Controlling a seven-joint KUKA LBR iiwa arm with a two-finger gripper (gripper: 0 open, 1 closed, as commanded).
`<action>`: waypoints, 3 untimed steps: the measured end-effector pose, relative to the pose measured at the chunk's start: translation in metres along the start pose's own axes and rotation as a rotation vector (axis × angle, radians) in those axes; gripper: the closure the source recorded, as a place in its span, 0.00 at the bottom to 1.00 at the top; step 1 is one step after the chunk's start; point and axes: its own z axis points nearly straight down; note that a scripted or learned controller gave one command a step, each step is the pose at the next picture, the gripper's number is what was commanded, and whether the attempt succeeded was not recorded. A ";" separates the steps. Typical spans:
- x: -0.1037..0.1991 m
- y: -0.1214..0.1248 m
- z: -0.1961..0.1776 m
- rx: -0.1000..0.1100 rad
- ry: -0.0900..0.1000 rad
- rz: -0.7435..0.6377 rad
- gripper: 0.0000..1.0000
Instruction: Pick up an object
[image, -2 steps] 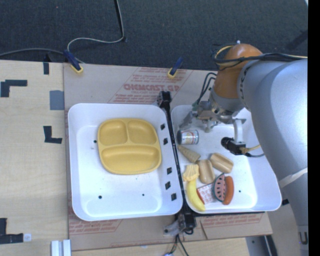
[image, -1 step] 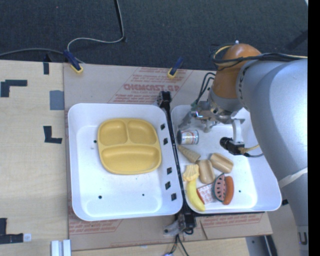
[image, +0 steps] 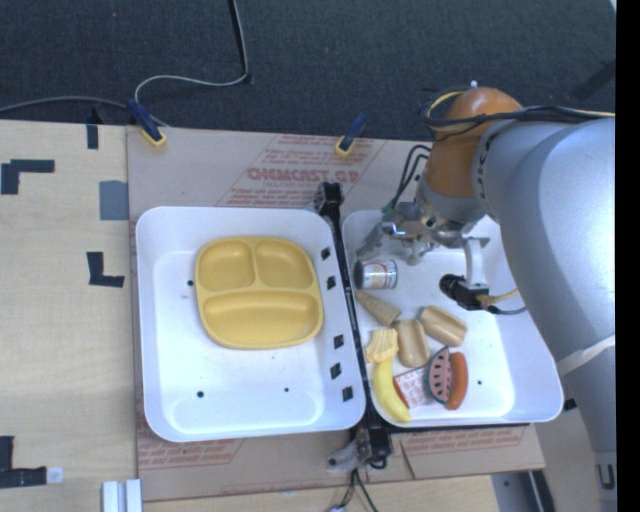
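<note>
Two white bins sit side by side on the desk, and the single overhead view takes both in at a slant. In the left bin (image: 165, 400) lies a yellow divided plate (image: 260, 290), well apart from the arm. The right bin (image: 520, 390) holds the likely targets: a small metal can (image: 379, 274) on its side near the bin's upper left corner, and below it a cluster of toy food, among them a cone (image: 378, 306), bread rolls (image: 428, 332), a banana (image: 389, 390) and a watermelon slice (image: 440, 374). The hand (image: 418, 232) hangs over the upper part of this bin, reaching in from the right; whether it is spread or closed cannot be told from this angle, and nothing is seen gripped in it. The can is the nearest thing, just beside the hand, lower and to the left, its long axis running roughly left to right. A grasp would probably need a short shift that way and a descent, closing across the can's round body.
</note>
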 end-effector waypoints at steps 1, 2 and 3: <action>0.000 0.000 0.000 0.000 0.000 0.000 0.00; 0.000 0.000 0.000 0.000 0.000 -0.001 0.00; 0.000 0.000 0.000 0.000 0.001 -0.001 0.00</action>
